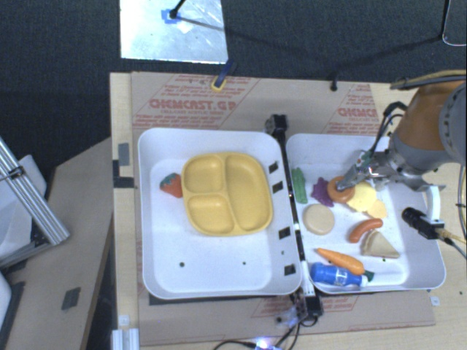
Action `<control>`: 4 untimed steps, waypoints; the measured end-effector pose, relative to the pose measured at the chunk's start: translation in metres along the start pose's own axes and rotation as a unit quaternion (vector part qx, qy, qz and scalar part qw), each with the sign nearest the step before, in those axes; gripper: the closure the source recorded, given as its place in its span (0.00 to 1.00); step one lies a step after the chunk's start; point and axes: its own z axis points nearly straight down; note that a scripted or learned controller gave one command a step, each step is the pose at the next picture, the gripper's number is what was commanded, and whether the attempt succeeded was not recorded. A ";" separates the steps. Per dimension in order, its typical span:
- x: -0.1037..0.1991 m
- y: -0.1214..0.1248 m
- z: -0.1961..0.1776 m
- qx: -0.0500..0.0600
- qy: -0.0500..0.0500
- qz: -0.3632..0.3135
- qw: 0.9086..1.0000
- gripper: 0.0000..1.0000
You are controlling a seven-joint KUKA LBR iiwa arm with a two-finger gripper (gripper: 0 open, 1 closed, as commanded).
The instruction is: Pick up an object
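The right bin (435, 271) holds several toy foods. My gripper (353, 180) reaches in from the right and is low over the bin's upper middle. Its tip is right at an orange round piece (338, 190), which lies between a purple piece (321, 192) and a yellow piece (365, 197). The gripper's body hides the contact, so I cannot tell whether the orange piece is touched. Below them lie a beige disc (319, 219), a red sausage (365, 229), a tan wedge (379, 246), a carrot (340, 259) and a blue bottle (333, 275). A green stick (299, 184) lies along the bin's left wall.
The left bin (219, 265) holds a yellow divided plate (225, 193) with a red-orange strawberry-like piece (171, 185) at its left. A black divider (286, 195) runs between the bins. The arm's orange band (429, 119) and a black cable part (422, 222) overhang the right bin's right side.
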 end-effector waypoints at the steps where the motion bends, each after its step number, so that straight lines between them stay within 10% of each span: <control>1: 0.001 -0.002 -0.005 0.003 0.001 0.000 1.000 1.00; 4: -0.004 0.008 -0.121 0.005 0.001 -0.002 1.000 1.00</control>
